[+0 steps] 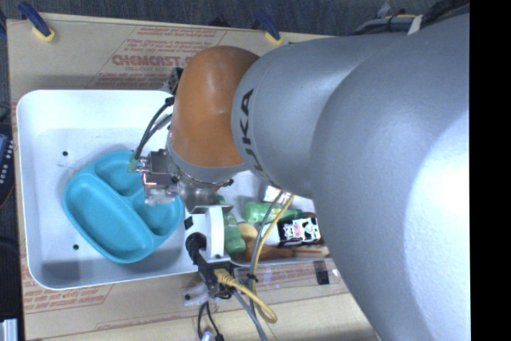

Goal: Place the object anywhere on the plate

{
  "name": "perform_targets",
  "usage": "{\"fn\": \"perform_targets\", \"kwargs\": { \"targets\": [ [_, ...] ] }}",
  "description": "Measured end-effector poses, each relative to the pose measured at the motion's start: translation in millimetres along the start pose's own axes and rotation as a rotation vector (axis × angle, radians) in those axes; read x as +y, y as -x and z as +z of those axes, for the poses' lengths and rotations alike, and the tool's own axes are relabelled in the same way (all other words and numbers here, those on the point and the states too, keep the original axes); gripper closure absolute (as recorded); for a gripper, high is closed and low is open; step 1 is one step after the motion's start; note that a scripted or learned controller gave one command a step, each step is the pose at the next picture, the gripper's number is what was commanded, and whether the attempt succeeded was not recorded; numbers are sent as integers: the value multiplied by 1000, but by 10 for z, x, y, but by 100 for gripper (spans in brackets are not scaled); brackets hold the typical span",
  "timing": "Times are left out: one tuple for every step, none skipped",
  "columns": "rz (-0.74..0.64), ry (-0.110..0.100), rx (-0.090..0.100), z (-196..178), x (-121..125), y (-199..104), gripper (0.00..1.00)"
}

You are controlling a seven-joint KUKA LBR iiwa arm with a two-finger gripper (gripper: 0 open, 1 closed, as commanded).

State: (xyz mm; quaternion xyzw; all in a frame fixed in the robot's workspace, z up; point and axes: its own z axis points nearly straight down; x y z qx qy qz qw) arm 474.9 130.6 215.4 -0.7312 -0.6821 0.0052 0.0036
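the arm (335, 140) hangs over the blue plate (112, 212) in the left bin (32, 172) — no object visible on the plate's bare part, so placement looks unfinished; grip state unclear.

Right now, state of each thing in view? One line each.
blue plate: lying in the left bin, two compartments, nothing seen on the visible part.
left bin: holds the plate.
arm: reaching in over the bins, wrist above the plate's right edge.
gripper: low over the plate's right side; grasp can't be judged.
small items: piled in the right bin, partly hidden by the arm.
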Motion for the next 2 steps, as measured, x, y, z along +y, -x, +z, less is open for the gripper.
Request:
{"fn": "perform_targets", "kwargs": {
  "targets": [
    [2,1,0,0,4,9,0],
    [2,1,0,0,4,9,0]
  ]
}}
